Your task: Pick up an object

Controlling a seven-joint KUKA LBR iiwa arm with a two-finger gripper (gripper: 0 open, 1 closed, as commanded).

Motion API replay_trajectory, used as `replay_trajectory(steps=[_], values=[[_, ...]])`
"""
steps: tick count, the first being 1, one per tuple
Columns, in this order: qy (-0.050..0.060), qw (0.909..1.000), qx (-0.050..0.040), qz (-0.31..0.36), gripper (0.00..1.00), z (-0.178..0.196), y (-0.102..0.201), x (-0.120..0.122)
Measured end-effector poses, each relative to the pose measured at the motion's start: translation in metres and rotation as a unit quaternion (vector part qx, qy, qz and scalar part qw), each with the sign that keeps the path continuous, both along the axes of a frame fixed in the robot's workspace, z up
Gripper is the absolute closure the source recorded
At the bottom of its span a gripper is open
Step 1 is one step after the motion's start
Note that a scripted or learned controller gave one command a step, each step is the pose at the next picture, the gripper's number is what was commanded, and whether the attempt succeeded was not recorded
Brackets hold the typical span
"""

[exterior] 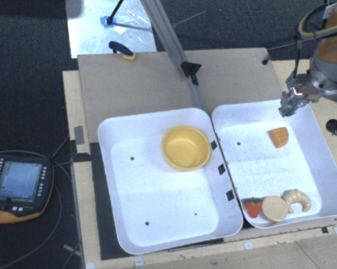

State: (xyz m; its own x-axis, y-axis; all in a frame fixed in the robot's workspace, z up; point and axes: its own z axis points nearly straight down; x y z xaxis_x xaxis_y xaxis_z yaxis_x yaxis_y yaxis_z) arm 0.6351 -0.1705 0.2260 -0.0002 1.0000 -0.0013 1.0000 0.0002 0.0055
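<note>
Orange wedge-shaped food piece (278, 136) is seen lying in the upper right part of the right white bin (325, 146), just below and beside the dark gripper (287, 106), whose open or shut state cannot be told. A red strawberry (253, 207), round tan disc (274, 208) and beige croissant (297, 199) are clustered at that bin's lower edge, while a yellow bowl (185, 147) is placed in the left white bin (120, 182).

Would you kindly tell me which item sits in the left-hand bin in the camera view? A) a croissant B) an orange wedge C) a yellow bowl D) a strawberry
C: the yellow bowl sits in the left bin; the other three lie in the right bin.
</note>
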Motion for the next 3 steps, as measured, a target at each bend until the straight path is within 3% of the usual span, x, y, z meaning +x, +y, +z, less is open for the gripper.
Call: replay_trajectory(steps=[1,3], values=[[0.002,1.0,0.0005,0.0,1.0,0.011,0.0,0.0],[0.002,1.0,0.0011,0.002,1.0,0.01,0.089,-0.037]])
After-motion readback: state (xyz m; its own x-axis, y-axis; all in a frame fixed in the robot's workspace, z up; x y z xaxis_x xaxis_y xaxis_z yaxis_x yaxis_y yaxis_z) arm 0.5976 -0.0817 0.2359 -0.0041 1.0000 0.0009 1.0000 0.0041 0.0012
